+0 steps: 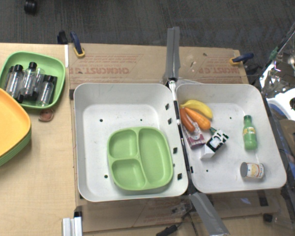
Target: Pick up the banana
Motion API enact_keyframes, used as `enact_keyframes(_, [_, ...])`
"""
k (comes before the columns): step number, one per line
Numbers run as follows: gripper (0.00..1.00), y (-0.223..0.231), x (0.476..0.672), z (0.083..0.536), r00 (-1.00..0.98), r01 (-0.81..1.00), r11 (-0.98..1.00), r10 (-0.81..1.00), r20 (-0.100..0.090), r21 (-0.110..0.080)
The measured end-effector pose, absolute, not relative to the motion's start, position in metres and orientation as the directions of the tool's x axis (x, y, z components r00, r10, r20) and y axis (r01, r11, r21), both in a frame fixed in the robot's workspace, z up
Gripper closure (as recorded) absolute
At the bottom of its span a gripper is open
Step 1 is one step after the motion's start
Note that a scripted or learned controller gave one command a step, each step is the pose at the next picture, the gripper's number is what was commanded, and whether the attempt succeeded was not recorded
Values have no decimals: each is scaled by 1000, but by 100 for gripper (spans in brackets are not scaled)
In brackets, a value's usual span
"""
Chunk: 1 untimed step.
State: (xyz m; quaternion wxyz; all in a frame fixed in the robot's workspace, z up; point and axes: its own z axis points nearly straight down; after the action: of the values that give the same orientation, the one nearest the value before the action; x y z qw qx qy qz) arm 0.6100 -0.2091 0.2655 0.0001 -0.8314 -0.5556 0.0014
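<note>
At the right edge of the view, just past the far right corner of the right bin [258,95], sits a blurred cluster of shiny grey and white hardware, the arm [279,80]. The tool cannot be made out clearly in it, so I cannot tell whether it is open or closed. Nothing in the bins is touched by it.

Nearest that edge, inside the right bin, a small green bottle [250,132] lies roughly parallel to the bin's right wall. A short tan-labelled can [252,170] lies on its side nearer the front corner. Toward the middle of this bin is a black-and-white box [217,141], tilted. Just to its left is a pinkish flat packet [194,135].

The banana [198,107] lies in the far left part of the right bin, close to the wall shared by the two bins, its curve opening toward the front. Two orange carrots [196,117] lie just in front of it, touching or nearly touching it, and the lower one runs onto the packet.

The left bin [88,132] holds a light green divided plate [139,159], flat, toward its front.

Further left on the bench [34,191], a green tray [54,68] carries several dark-capped vials [29,82]. A stack of orange plates [7,127] lies at the left edge. Brown cardboard [118,65] lies under the bins, held by a clamp [77,45] at the far left and another clamp [242,59] at the far right.
</note>
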Motion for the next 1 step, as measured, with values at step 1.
enact_keyframes(1, [100, -198, 562, 107, 501, 865, -501, 865, 8, -2])
